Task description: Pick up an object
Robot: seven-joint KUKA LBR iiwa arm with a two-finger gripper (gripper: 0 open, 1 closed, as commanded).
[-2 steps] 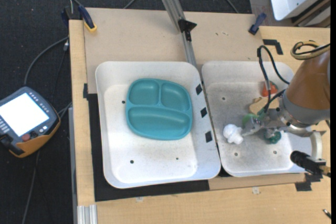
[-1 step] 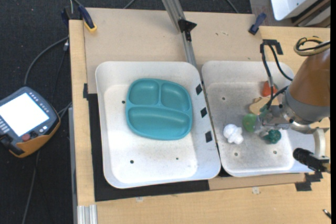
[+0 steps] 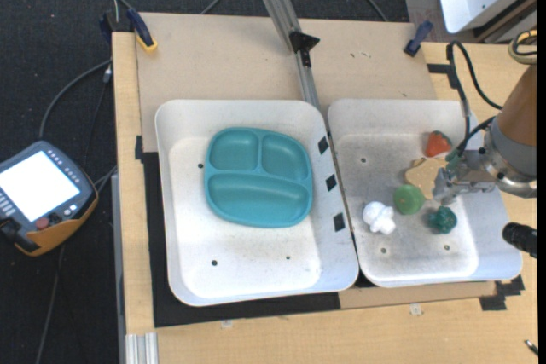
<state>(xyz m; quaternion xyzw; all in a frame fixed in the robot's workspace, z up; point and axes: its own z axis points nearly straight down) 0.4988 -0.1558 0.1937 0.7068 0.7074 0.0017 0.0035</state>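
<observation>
the gripper [image 3: 447,186] hung low in the right bin [image 3: 478,264], its grip impossible to tell, just beside the green ball [image 3: 408,200], dark green object [image 3: 442,221] and tan piece [image 3: 421,174]

The grey arm with its orange band [image 3: 522,111] reached in from the right, wrist bent downward. Its two-finger metal gripper [image 3: 447,187] pointed left, low over the bench.
</observation>
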